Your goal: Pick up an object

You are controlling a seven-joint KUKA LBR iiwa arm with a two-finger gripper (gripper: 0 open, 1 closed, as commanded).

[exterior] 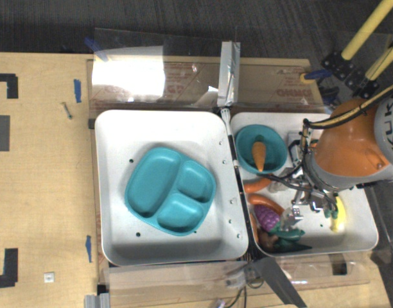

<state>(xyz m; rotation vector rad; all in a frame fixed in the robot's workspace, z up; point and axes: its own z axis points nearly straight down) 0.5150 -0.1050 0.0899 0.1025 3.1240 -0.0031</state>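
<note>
The arm's pincer (293, 220) hangs low over the front of the right bin (366, 236), in among a heap of toy food, and I cannot tell from above whether it is open or closed. Nothing is plainly caught in it. The likeliest target, as I judge it, is the purple grape bunch (268, 218) just to the left of the tip, lying beside a dark green piece (289, 236) and under an orange carrot (255, 187). The bunch looks roughly oval, its long axis slanting from upper left to lower right, with no clear pointed end. The crowding is the risk: a closing grip could pinch two toys at once, or nudge the bunch against the bin wall and slip off its bumpy surface. A yellow banana (338, 213) lies to the right, a teal bowl (261, 147) with another carrot inside sits at the back. The left bin (113, 140) holds a teal divided plate (171, 190).
</note>
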